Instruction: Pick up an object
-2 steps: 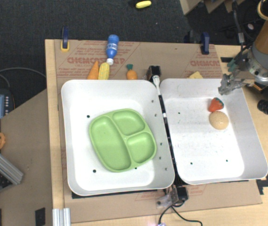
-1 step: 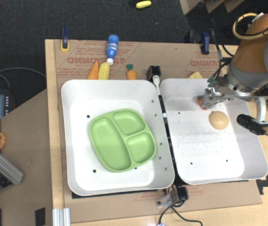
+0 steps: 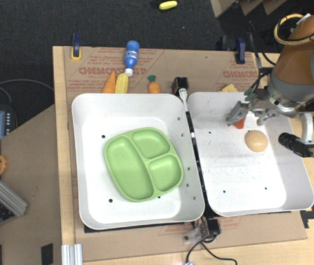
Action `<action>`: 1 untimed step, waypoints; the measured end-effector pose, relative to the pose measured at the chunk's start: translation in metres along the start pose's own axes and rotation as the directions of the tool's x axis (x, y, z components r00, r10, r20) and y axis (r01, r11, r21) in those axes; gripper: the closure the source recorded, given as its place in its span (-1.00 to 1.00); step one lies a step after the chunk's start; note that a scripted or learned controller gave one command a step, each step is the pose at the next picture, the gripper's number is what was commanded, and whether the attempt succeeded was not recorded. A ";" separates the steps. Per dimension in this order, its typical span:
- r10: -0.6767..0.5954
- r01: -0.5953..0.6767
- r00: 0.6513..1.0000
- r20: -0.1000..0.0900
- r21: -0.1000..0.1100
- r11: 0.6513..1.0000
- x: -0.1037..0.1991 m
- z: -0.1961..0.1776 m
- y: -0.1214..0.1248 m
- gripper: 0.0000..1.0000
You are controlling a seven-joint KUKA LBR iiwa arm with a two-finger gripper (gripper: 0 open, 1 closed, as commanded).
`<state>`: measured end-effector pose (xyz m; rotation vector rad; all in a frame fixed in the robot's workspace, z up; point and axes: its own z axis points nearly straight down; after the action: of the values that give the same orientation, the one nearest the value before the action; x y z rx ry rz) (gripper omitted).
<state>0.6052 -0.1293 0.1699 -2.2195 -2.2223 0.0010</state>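
My gripper (image 3: pixel 249 116) hangs over the far part of the right bin (image 3: pixel 289 197), its grey fingers spread open. A small red object (image 3: pixel 239 123) lies on the bin floor just below the left finger, not gripped. A tan rounded object (image 3: pixel 256 141), like a potato, rests on the bin floor just in front of the gripper, apart from it. In the left bin (image 3: pixel 90 115) lies a green divided plate (image 3: pixel 143 163).
On the cardboard behind the bins lie a blue-and-white bottle (image 3: pixel 131 57), a corn cob (image 3: pixel 122 83), an orange carrot (image 3: pixel 108 83), a small carrot (image 3: pixel 154 85), a black object (image 3: pixel 180 84) and a yellow piece (image 3: pixel 229 88).
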 end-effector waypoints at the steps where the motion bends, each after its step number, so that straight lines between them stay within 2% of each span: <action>1: 0.005 -0.005 1.000 -0.001 0.006 1.000 -0.025 0.089 -0.041 -1.00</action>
<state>0.5639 -0.1548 0.0805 -2.2213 -2.2133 0.0061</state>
